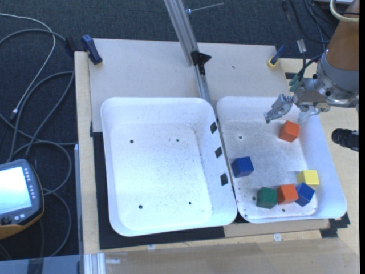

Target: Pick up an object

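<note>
Six small cubes lie in the right bin (322, 144). An orange cube (289, 131) sits alone near the bin's back right. A blue cube (242, 166) rests by the left wall. Along the front edge cluster a green cube (266, 197), a second orange cube (287, 193), a second blue cube (304, 193) and a yellow cube (308, 178). My gripper (291, 113) hangs just above and behind the lone orange cube, open, its fingers (277, 109) spread apart with nothing between them.
The left bin (114, 119) stands beside the right one, with black clips on the shared wall. A metal rod (181, 24) slants in from the top. A blue clamp (91, 48) sits at the bench's back left and a yellow one (276, 57) at the back right.
</note>
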`<state>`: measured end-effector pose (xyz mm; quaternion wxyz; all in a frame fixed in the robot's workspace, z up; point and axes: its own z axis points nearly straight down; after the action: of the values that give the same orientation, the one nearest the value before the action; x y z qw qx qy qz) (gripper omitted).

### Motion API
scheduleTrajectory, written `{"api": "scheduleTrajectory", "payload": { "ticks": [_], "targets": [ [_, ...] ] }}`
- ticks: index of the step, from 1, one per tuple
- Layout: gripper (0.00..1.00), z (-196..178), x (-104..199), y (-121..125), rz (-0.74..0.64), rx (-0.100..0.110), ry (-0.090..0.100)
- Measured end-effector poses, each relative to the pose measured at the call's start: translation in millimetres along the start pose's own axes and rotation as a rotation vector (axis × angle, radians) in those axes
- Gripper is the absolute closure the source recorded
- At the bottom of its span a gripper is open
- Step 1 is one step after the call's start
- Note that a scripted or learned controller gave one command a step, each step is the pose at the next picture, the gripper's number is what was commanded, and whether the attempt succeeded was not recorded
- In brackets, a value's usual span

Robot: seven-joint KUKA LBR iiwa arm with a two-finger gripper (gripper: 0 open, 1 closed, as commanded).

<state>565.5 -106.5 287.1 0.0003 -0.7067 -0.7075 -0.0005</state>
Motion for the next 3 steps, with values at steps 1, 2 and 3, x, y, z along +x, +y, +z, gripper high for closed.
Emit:
{"api": "scheduleTrajectory", "payload": {
  "ticks": [1, 2, 3],
  "targets": [
    [0.00, 98.0, -66.4, -40.1, 0.007, 0.010, 0.000],
    [0.00, 190.5, -83.1, 25.4, -0.001, 0.002, -0.002],
    [0.00, 186.4, -101.5, 105.6, -0.002, -0.007, -0.004]
  ]
}}
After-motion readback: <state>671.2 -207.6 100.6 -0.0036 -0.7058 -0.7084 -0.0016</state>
